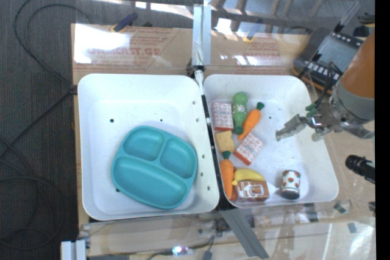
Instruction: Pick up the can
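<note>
Worktop (152,45) under the slanted camera bears two shallow white bins side by side. Nearest the camera, in the front right corner of the right bin (317,106), stands the can (290,184), upright, white with red spots, and untouched. Just to its left lie a brown packet (251,190) and a banana (247,175), with a carrot (226,172) beside them along the bin's left wall. The left bin (97,112) holds a teal divided plate (155,166) toward its front. Farther back in the right bin sit a red-and-white carton (249,148), a yellow block (225,141), a second carrot (251,119), a small red-and-white box (222,115) and a green vegetable (239,106). The gripper (297,126) hangs over the right bin's open middle, well apart from the can, its fingers spread wide with nothing between them.
</note>
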{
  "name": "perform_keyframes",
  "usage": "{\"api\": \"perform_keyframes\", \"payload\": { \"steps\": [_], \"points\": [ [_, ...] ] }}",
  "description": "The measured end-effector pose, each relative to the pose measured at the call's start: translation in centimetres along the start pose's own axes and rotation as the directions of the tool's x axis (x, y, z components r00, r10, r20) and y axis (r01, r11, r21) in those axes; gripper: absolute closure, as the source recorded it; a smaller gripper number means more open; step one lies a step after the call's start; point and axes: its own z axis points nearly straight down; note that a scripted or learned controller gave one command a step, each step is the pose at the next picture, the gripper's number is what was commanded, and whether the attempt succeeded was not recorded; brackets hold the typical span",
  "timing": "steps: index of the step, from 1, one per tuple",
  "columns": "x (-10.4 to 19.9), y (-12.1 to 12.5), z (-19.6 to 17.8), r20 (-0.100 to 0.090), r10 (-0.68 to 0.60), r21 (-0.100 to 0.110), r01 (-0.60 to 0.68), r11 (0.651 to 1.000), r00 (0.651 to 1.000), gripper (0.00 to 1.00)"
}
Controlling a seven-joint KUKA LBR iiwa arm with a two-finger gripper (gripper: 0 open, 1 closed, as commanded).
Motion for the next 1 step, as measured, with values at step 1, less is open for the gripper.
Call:
{"api": "perform_keyframes", "payload": {
  "steps": [1],
  "points": [
    [-2.73, -2.06, 8.37, 0.0, 0.086, 0.001, -0.086, 0.996, 0.996, 0.0]
  ]
}}
